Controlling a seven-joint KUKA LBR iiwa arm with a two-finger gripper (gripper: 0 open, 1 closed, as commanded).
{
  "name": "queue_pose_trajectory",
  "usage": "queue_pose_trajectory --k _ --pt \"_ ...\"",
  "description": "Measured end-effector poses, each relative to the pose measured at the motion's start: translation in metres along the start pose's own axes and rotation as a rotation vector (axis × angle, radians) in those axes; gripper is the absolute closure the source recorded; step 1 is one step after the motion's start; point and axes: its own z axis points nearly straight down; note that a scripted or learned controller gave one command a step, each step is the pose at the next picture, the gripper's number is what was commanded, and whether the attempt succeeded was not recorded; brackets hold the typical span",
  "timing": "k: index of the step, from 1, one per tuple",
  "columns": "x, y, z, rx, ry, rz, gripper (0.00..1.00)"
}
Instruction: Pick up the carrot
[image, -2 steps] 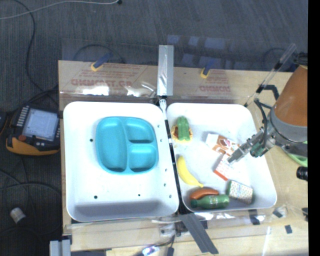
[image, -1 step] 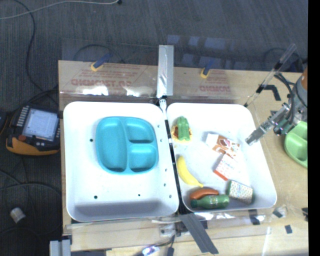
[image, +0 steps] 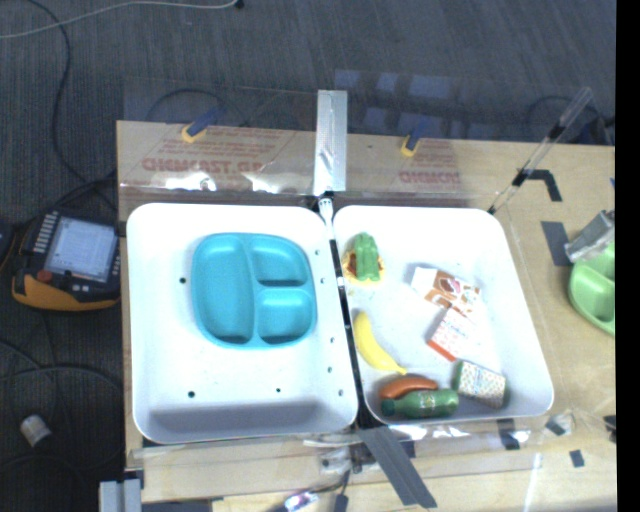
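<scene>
An orange-red carrot (image: 405, 384) lies near the front wall of the right bin (image: 520, 290). It rests right against a dark green cucumber-like piece (image: 420, 403) just in front of it. A yellow banana (image: 372, 343) lies just to the carrot's upper left, by the wall between the bins.
The right bin also holds a green and yellow toy (image: 362, 258) at the back left, two small boxes (image: 452, 310) in the middle and a patterned packet (image: 480, 382) at the front right. A blue divided plate (image: 252, 288) sits in the left bin (image: 160, 380). A green object (image: 597, 285) stands on the bench at far right.
</scene>
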Motion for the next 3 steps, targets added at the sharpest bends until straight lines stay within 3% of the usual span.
queue_pose_trajectory --k 3 --pt "-0.002 0.003 -0.029 0.001 -0.009 0.001 1.0"
